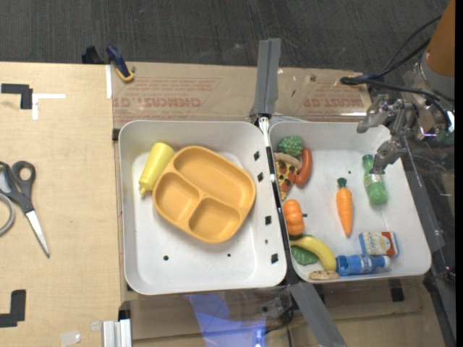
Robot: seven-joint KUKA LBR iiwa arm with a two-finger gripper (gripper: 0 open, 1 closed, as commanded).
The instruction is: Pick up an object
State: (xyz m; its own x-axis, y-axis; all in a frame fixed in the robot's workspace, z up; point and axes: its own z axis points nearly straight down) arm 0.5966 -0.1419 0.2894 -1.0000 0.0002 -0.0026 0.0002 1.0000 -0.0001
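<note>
My gripper (377, 137) hangs over the right bin's (416, 215) far right corner, fingers spread and nothing between them. Just below it lies a green bottle (375, 186). The same bin holds a carrot (344, 207), a small carton (378, 243), a blue bottle (359, 264), a banana (315, 249), a cookie (323, 274), an orange fruit (292, 215), a pizza slice (284, 173), a red sausage (305, 166) and a green vegetable (291, 145). In the left bin (137, 251) sit a yellow divided plate (204, 192) and a yellow bottle (154, 166).
Scissors (25, 201) lie on the wooden bench to the left of the bins. A blue clip (119, 62) rests on the cardboard behind the left bin. Cables and the arm's body crowd the upper right corner.
</note>
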